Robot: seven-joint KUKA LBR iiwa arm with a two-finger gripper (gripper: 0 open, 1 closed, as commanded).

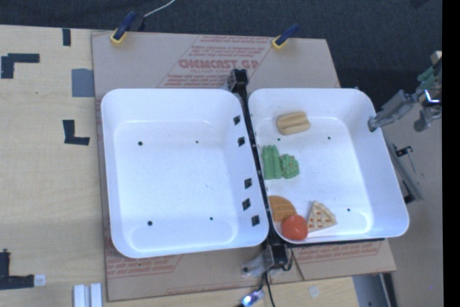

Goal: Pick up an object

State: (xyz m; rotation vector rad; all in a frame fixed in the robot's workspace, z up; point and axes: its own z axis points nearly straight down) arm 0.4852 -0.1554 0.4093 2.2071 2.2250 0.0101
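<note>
Right white bin, near to far: red round tomato, orange waffle, triangular pizza slice, green broccoli, tan bread roll. Claw at right rim; opening unclear. Risk: clustered near items spoil grasp.

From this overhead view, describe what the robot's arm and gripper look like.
At the right edge, the gripper shows as a grey metallic piece, slim and angular, tapering toward the right bin. Behind it sit pale grey hardware and a small greenish part. Too little of the arm is in frame to make out more.
</note>
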